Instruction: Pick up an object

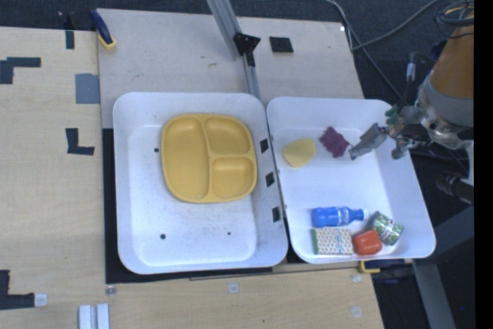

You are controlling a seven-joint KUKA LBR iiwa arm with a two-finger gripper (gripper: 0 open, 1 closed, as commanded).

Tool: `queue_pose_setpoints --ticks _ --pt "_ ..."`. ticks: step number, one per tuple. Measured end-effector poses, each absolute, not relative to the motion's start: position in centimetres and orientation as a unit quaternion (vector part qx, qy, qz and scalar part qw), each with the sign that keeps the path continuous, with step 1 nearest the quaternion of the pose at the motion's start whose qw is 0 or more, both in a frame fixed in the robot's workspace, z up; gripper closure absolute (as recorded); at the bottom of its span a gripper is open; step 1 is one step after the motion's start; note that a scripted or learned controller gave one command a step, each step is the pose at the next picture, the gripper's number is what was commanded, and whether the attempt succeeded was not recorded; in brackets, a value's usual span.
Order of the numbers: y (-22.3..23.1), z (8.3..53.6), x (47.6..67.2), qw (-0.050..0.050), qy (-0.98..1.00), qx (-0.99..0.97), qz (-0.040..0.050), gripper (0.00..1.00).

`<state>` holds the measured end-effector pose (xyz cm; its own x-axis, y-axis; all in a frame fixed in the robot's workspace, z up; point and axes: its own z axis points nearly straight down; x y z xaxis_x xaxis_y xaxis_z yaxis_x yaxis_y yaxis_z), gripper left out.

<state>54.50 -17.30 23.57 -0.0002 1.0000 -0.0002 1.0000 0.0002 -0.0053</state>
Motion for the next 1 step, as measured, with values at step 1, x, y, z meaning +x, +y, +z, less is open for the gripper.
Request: queue_pose_setpoints --ticks 1 --pt "-17.88 18.68 53.72 0.003 -0.707 -0.707 0.0024 0.0"
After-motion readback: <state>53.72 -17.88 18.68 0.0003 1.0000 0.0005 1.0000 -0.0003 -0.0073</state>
